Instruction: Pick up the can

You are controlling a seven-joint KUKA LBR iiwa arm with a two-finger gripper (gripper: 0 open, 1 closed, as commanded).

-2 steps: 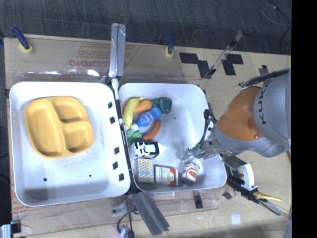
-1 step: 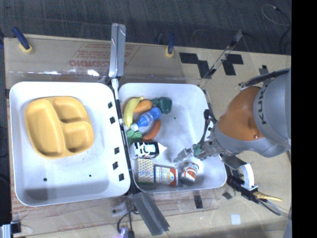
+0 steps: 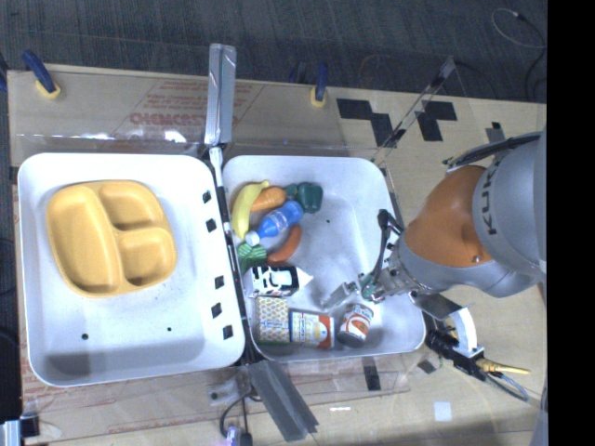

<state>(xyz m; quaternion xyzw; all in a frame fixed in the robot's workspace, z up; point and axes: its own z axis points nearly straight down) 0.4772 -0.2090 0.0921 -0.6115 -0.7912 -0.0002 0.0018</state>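
In the right bin (image 3: 372, 179): the gripper (image 3: 358, 293) low over the near-right corner, with the can (image 3: 354, 324) not yet lifted.
The can lies on its side on the bin floor at the near wall, just right of a small carton (image 3: 310, 327) and just under the gripper. Whether the tool is open or closed cannot be told, and nothing is seen held in it. By this view, the approach looks done; the grasp and the lift are left. The left bin (image 3: 37, 249) holds 1 yellow tray (image 3: 112, 236).
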